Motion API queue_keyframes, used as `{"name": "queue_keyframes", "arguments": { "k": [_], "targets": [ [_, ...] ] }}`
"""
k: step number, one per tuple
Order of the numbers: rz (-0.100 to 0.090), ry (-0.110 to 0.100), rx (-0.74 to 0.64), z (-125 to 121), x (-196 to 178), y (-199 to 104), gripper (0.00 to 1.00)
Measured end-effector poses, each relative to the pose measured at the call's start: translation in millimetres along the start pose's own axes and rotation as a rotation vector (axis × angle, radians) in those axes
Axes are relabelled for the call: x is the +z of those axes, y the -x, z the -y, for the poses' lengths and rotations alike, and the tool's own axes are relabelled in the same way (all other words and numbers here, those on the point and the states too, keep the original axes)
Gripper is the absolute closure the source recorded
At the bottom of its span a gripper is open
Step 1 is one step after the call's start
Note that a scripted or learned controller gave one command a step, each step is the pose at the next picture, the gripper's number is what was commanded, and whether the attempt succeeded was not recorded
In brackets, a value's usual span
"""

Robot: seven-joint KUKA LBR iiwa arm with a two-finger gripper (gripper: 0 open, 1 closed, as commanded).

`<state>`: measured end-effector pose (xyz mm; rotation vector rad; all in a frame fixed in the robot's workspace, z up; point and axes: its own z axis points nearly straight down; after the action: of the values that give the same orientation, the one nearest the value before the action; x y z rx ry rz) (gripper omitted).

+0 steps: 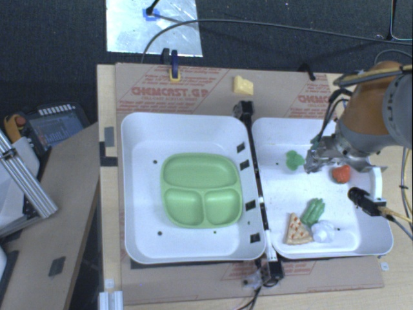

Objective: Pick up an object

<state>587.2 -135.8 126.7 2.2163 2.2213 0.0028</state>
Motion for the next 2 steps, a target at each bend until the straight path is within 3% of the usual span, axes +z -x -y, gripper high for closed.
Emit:
{"name": "queue_keyframes", "arguments": {
  "k": [2],
  "targets": [
    [0.0, 0.001, -0.001, 2, -99, 12, 1.0]
  ]
}}
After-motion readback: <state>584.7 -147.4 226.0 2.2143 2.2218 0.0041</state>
